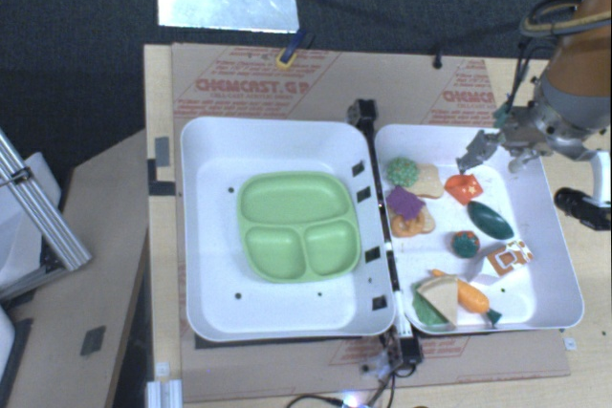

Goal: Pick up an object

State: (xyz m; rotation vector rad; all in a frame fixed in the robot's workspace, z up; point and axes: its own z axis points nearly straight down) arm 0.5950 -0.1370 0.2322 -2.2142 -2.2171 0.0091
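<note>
Even overhead light, soft focus, faint shadows

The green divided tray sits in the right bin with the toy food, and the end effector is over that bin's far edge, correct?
Not quite. The camera view shows the green divided tray alone in the left bin. The toy food lies in the right bin, with the end effector over that bin's far edge.

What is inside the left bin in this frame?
The left bin holds a green divided plate with three compartments, all showing bare green. Small dark marks dot the bin floor around it. Whatever lies under the plate is covered and cannot be seen.
</note>
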